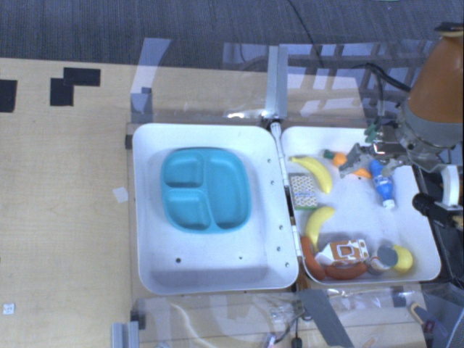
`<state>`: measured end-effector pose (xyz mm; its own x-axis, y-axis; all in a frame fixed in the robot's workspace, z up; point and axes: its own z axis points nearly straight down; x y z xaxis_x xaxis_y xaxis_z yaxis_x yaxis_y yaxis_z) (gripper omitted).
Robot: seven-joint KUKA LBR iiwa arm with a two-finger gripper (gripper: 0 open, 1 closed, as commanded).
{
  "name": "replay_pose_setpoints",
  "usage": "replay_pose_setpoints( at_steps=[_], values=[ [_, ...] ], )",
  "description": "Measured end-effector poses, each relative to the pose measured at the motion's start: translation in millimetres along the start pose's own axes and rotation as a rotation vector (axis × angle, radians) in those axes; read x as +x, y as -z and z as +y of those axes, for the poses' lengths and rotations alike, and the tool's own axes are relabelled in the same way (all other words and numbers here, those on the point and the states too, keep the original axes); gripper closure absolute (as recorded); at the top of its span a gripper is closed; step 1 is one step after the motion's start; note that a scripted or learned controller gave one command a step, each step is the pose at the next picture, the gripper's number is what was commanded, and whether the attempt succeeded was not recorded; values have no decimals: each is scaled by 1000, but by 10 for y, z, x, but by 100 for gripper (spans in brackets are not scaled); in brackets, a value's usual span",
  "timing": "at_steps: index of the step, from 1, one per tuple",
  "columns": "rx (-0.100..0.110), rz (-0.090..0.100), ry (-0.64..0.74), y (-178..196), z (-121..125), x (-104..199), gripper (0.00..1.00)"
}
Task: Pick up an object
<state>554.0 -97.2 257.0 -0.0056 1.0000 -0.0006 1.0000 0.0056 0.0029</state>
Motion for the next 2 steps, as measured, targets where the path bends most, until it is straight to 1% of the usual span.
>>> replay_pose_setpoints(
  at_steps=[1, 2],
  values=[
    [0, 1, -156, -665, 515, -162, 0],
    [-21, -3, -145, -1478, 900, -262, 0]
  ],
)
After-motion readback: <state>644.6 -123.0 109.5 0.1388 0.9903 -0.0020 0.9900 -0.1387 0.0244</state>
